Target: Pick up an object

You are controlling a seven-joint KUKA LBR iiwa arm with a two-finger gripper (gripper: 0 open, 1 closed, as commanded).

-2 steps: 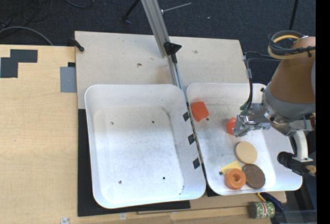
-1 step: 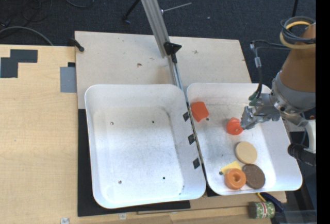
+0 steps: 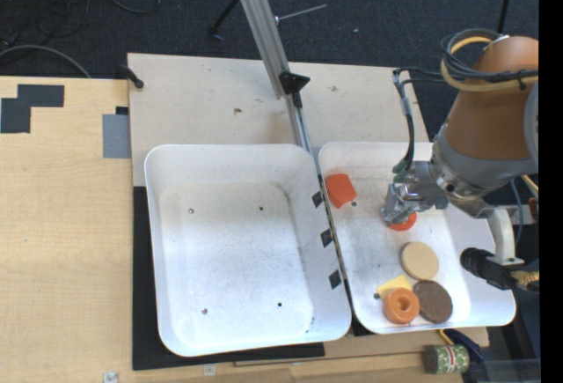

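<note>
My gripper (image 3: pixel 398 205) hangs low over the middle of the right bin (image 3: pixel 369 163). A small red object (image 3: pixel 405 220) peeks out just under its tip, mostly hidden by it; I cannot tell whether they touch. An orange block (image 3: pixel 339 189) lies to the gripper's left, near the wall between the bins. In the near right corner sit a tan disc (image 3: pixel 420 261), a dark brown disc (image 3: pixel 433 301), an orange ring (image 3: pixel 401 307) and a small yellow piece (image 3: pixel 392 286).
The left bin (image 3: pixel 176 196) sits beside the right one, with black clips (image 3: pixel 326 237) along the shared wall. A slanted aluminium bar (image 3: pixel 264 29) rises behind the bins. A green can (image 3: pixel 449 360) lies at the bench's front edge.
</note>
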